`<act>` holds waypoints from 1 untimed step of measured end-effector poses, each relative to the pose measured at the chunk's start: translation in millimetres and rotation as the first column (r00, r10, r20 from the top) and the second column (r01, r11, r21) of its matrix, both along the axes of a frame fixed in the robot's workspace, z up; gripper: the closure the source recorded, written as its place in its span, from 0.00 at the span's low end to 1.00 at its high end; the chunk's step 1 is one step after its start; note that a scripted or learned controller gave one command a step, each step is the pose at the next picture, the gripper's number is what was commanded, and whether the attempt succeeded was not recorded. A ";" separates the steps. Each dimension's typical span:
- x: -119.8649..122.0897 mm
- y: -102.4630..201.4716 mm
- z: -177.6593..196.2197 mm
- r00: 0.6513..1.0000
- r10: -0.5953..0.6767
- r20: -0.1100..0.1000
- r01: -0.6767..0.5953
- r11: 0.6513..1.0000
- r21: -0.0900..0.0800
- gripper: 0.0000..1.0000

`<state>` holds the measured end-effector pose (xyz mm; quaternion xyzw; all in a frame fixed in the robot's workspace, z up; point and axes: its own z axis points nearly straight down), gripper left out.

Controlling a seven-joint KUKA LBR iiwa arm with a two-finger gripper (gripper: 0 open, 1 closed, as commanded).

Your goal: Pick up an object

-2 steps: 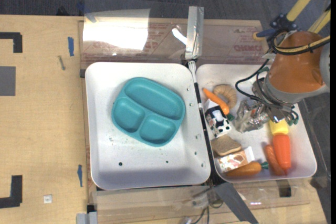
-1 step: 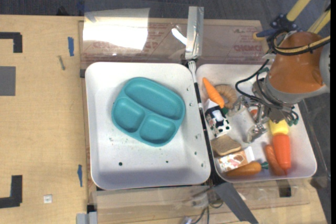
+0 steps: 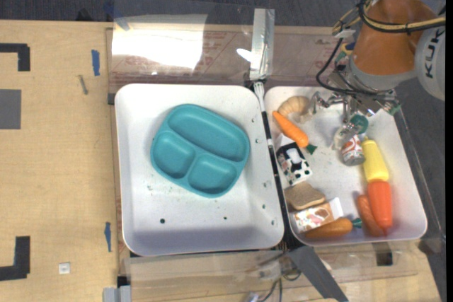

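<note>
Toy foods lay jumbled in the right bin (image 3: pixel 414 223).
A carrot (image 3: pixel 291 128) slanted by the left wall, a croissant (image 3: pixel 295 107) above it, a black-and-white cow (image 3: pixel 294 160) below; a small can (image 3: pixel 351 148) sat under the claw (image 3: pixel 352 125); a yellow corn (image 3: pixel 374 160) and orange pepper (image 3: pixel 380 203) stood along the right; bread (image 3: pixel 305 196) lay near the front.

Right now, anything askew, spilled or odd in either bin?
Nothing spilled or broken. The teal divided plate sits askew in the left bin. The right bin is a loose jumble: carrot, cow toy and yellow piece lie crowded together at odd angles.
</note>
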<state>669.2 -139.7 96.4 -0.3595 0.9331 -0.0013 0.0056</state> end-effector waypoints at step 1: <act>-72.1 -59.6 -7.9 0.984 -0.177 -0.005 0.177 0.984 0.001 0.00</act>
